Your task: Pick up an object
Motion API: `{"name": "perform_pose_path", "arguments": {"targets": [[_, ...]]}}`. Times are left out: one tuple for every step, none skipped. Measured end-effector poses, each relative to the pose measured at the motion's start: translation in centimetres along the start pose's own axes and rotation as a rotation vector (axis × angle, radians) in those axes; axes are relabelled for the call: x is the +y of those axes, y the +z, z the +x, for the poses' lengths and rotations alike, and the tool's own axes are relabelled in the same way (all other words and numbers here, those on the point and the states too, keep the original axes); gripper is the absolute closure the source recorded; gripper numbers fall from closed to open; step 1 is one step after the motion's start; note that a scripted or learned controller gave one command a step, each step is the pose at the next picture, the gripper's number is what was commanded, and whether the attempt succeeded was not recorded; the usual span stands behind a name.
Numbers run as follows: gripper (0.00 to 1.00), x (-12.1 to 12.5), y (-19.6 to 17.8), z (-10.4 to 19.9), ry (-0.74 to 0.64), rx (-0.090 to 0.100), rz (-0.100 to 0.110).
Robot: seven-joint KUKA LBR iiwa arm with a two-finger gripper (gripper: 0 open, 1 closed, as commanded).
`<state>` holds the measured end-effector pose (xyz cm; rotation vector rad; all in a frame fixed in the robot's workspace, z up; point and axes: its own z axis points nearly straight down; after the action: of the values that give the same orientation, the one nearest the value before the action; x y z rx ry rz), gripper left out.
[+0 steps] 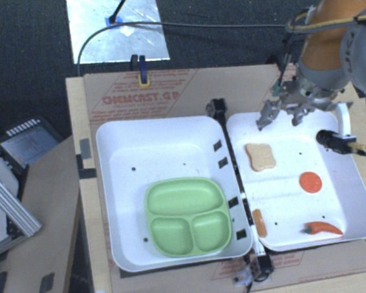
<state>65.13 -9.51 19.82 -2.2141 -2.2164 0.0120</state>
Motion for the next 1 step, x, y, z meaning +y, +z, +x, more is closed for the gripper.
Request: {"name": "perform_pose_path", "arguments": {"targets": [[0.00, 0.27, -0.85, 0.02, -0.002, -0.001, -0.013]]}}
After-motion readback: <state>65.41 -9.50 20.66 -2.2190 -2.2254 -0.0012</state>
